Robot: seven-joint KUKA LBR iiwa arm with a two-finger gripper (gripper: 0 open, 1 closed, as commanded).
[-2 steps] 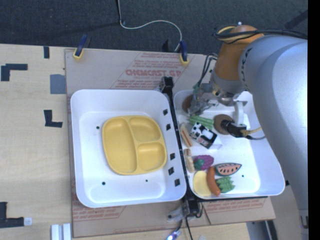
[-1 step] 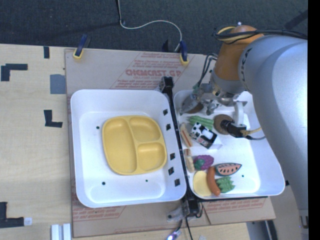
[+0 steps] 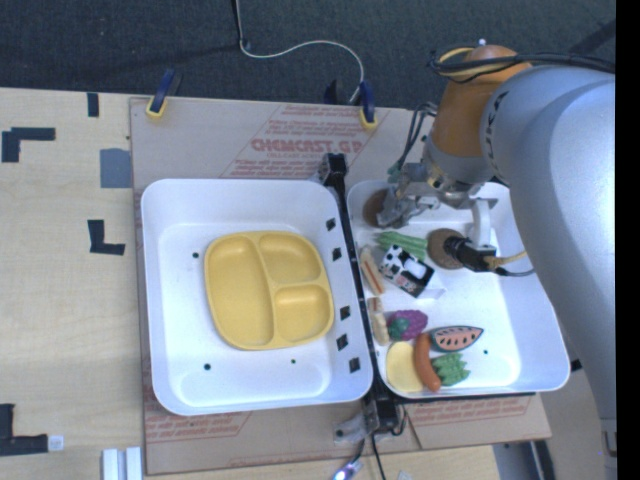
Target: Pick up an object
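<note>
The tool point(image 3: 400, 206) hangs low over the far left corner of the right bin point(image 3: 535, 340), above a brown round piece point(image 3: 378, 208); its opening cannot be told. Toys crowd this bin: a black-and-white block point(image 3: 405, 267), a purple piece point(image 3: 405, 323), a watermelon slice point(image 3: 456, 338), a sausage point(image 3: 425, 361). The left bin point(image 3: 165, 268) carries 1 yellow tray point(image 3: 268, 289). Both bins sit on cardboard point(image 3: 240, 143) on a wooden table point(image 3: 60, 298).
</note>
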